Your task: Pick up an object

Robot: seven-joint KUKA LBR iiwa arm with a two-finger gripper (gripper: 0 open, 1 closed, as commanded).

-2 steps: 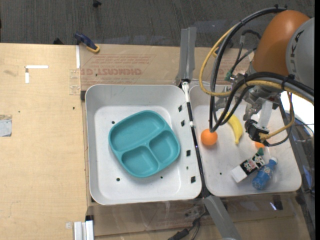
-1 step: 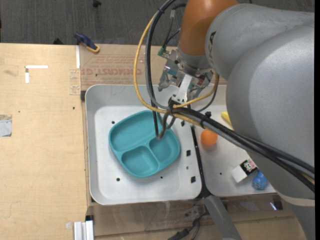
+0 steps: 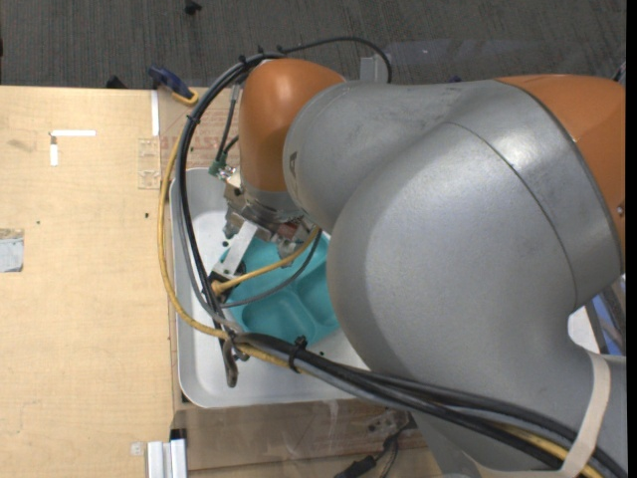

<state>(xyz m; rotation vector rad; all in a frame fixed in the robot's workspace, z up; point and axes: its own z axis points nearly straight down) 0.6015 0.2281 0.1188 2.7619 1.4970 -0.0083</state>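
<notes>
Camera view records a teal moulded object (image 3: pixel 291 305) lying in the white bin (image 3: pixel 199 371), toward the bin's middle and partly covered by the arm. The gripper (image 3: pixel 263 229) stands over the object's far left edge, at or just above it; contact cannot be confirmed. Whether the gripper is wide or narrow cannot be told, as the wrist hides its tip. The grey arm (image 3: pixel 448 227) overhangs the bin's right side. A wooden benchtop (image 3: pixel 80 287) lies left of the bin.
</notes>
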